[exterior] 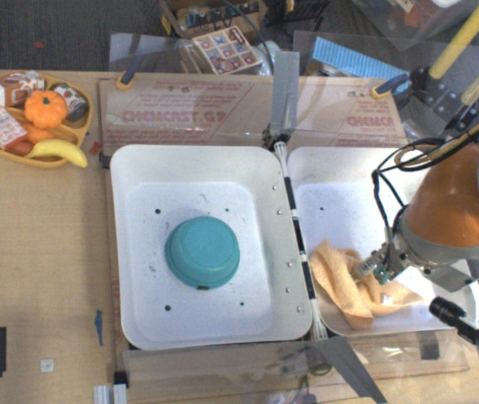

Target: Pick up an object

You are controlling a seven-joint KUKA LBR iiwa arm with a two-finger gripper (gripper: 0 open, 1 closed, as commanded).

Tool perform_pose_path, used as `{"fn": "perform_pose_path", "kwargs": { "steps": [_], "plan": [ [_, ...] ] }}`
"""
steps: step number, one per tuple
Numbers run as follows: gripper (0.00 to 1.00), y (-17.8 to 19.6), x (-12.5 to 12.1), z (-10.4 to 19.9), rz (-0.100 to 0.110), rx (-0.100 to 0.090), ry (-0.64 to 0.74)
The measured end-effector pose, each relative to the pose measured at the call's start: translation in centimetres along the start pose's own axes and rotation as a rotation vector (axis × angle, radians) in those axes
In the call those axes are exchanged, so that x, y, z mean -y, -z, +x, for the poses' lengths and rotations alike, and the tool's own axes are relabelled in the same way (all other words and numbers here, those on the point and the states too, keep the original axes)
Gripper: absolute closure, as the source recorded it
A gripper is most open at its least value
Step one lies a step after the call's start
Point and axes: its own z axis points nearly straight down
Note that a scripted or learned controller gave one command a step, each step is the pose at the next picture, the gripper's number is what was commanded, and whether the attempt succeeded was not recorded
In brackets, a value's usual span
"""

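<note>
A: Where are we with the pick? We see our gripper (380, 268) low in the right bin (340, 183), by its front edge, right over the orange cloth (340, 286).

B: Agreed. The cloth lies crumpled along that front edge, its long axis running from the bin's left wall toward the front right corner. Most of it spreads left of the gripper.

A: Fingers?

B: We cannot tell how they stand; the wrist hides them.

A: And the teal bowl (204, 252)?

B: Upside down, mid left bin (138, 175), well apart. We judge the cloth the nearer target.
</note>
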Motion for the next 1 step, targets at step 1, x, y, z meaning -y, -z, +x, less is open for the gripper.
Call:
{"fn": "perform_pose_path", "kwargs": {
  "steps": [1],
  "plan": [
    [0.00, -0.14, 0.01, 0.05, 0.001, -0.001, 0.000]
  ]
}}
